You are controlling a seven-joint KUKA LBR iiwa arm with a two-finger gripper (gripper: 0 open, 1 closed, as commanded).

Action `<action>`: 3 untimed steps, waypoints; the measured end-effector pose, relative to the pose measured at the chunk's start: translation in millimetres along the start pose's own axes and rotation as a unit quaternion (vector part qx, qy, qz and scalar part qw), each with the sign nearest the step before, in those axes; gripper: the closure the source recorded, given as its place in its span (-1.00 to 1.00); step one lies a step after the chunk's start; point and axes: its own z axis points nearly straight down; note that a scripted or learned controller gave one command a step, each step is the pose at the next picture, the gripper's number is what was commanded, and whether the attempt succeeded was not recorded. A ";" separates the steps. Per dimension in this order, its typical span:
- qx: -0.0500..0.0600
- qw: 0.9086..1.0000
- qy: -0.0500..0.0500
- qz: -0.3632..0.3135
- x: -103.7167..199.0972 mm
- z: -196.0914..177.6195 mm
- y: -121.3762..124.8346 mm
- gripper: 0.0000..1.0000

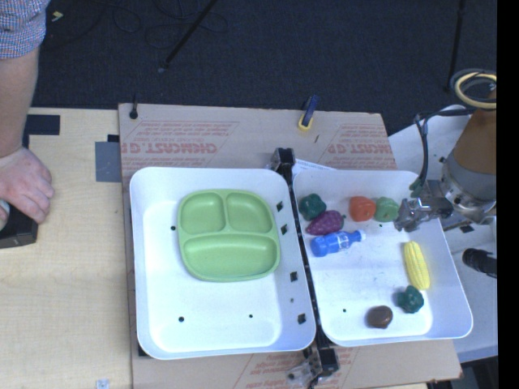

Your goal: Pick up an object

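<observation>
At right of centre, over the upper right rim of the right bin (pixel 454 314): gripper (pixel 412 215), low, just beside a light green piece (pixel 387 209) and an orange piece (pixel 362 209). Spread or pressed together: cannot tell. Nothing seen pinched. Lower in that bin, yellow corn (pixel 416 264), apart from the tool. At centre left, left bin (pixel 154 314) bearing a green divided plate (pixel 228 235).

The gripper (pixel 411 215) is seen over the right bin (pixel 454 314), at its upper right edge. A green toy (pixel 387 209) lies just left of it, an orange toy (pixel 362 208) further left, and a corn cob (pixel 416 264) below. A green plate (pixel 228 235) is held in the left bin (pixel 154 314).
</observation>
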 end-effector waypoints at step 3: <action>0.004 1.000 0.002 -0.002 102.0 -22.0 -15.9 1.00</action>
